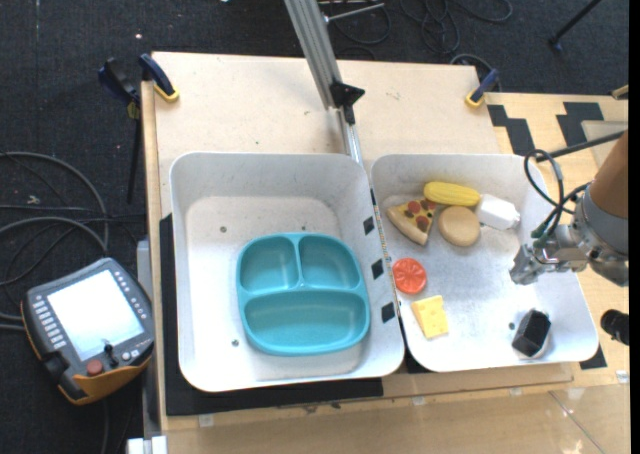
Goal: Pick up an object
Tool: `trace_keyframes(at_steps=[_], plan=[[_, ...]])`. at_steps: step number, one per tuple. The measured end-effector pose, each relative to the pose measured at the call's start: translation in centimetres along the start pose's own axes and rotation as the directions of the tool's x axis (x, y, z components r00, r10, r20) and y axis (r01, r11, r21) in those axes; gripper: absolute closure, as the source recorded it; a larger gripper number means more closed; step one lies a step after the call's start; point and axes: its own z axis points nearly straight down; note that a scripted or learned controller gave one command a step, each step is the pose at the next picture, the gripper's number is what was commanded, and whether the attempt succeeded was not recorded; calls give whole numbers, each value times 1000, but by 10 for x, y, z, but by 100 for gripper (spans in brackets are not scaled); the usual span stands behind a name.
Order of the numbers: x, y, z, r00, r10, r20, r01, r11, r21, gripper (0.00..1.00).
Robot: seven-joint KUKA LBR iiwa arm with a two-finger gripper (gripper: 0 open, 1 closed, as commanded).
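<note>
Camera view: claw (pixel 527 272) hovers near white block (pixel 497 210), bun (pixel 460 227), banana (pixel 451 193).

Reaches in from the view's right edge with the arm (pixel 606 222), grey, mostly cut off by the frame. Bends down and leftward at the wrist (pixel 578 248). Carries the gripper (pixel 528 269) at the left end, metallic, tilted down-left, low in the scene's right part.

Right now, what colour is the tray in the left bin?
The tray is plain teal, with no pattern; the camera view shows it best.
</note>
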Motion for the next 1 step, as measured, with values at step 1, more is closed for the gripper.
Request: trace_keyframes(at_steps=[1], plan=[[1, 12, -52, 1000, -2, 1, 2, 1000, -1, 100]])
